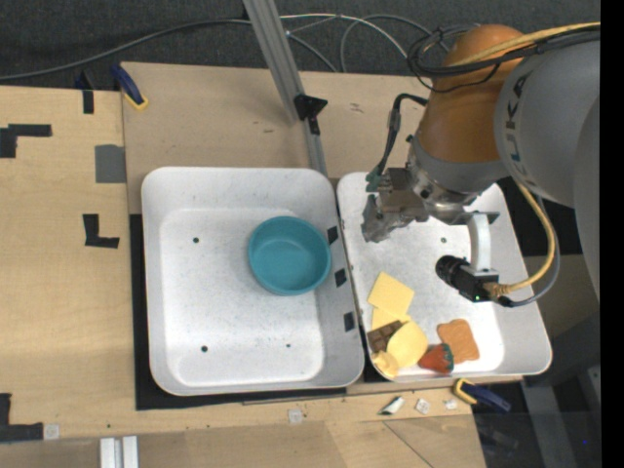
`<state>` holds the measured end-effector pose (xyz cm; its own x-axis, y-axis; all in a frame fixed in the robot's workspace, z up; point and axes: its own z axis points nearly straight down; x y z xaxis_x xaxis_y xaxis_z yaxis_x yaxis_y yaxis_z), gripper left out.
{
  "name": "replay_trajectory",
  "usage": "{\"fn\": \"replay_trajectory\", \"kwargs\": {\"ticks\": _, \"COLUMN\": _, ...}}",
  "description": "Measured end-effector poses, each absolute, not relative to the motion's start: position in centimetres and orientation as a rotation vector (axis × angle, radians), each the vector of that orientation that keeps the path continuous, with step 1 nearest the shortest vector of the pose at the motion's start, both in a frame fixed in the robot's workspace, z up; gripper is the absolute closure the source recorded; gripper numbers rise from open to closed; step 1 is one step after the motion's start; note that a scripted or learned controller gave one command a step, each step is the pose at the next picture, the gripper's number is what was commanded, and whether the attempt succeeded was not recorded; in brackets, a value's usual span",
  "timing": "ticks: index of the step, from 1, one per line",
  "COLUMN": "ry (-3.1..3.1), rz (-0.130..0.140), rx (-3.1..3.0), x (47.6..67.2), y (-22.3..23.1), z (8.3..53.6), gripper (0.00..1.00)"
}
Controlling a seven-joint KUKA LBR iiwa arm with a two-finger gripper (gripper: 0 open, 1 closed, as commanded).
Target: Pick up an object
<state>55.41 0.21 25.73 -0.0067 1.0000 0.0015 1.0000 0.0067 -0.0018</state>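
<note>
Two white bins (166, 198) hold one blue bowl (288, 253); gripper (382, 220) state unclear.

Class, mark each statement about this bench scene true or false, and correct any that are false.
1. The teal bowl sits in the left bin. True.
2. The claw hangs over the left bin. False: it is over the right bin, near that bin's far left corner.
3. The yellow slice lies in the right bin. True.
4. The teal bowl is stacked on the yellow slice. False: they lie in different bins, apart.
5. The orange piece lies near the right bin's near edge. True.
6. The claw is gripping the yellow slice. False: the slice lies on the bin floor, nearer the camera than the claw.
</note>
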Motion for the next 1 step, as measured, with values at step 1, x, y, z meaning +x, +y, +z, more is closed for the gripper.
{"fn": "replay_trajectory", "kwargs": {"ticks": 1, "ry": -2.227, "rz": 0.003, "rx": -2.212, "x": 56.56, "y": 6.05, "z": 23.88, "gripper": 1.00}}
